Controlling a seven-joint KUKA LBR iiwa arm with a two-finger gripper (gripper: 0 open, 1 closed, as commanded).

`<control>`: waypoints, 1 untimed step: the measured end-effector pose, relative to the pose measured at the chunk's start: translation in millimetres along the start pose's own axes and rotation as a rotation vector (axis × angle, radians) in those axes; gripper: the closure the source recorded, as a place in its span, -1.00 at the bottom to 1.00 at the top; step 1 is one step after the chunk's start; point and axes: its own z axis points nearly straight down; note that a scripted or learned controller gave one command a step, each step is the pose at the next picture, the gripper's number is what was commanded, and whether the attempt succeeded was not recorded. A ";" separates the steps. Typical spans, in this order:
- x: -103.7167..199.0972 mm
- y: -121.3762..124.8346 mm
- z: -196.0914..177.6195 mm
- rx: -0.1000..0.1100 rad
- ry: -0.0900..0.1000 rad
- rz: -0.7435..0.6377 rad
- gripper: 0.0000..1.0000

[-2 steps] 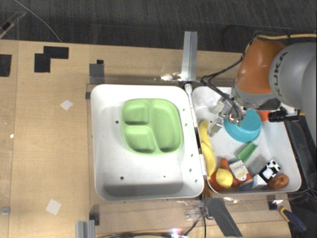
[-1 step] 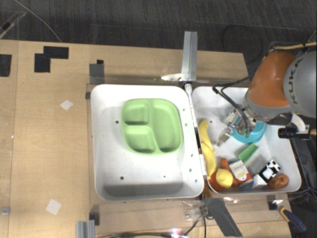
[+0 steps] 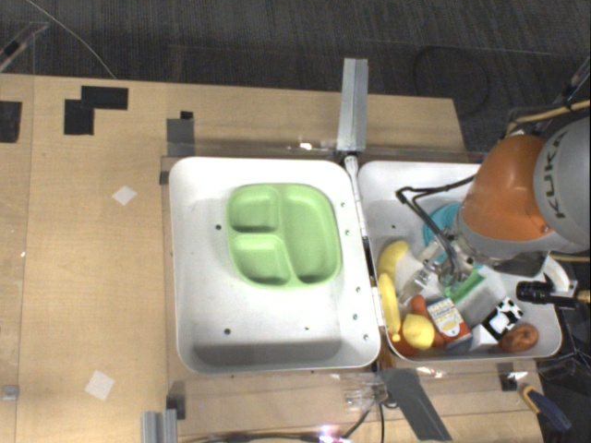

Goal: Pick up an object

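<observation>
Claw (image 3: 441, 268): low over right bin (image 3: 388, 187) clutter, grip state cannot be told; step: reaching; next: close on banana (image 3: 391, 258), lift

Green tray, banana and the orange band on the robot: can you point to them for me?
green tray (image 3: 282, 233), camera view, on its middle divider.
banana (image 3: 388, 298), camera view, on its curved middle.
orange band (image 3: 503, 187), camera view, on its rounded top.

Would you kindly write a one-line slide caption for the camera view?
KUKA arm's hand low over the cluttered right bin, beside a banana; green divided tray in the left bin.
</observation>
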 end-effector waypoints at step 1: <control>20.3 -24.7 -0.8 -0.004 -0.006 0.090 -1.00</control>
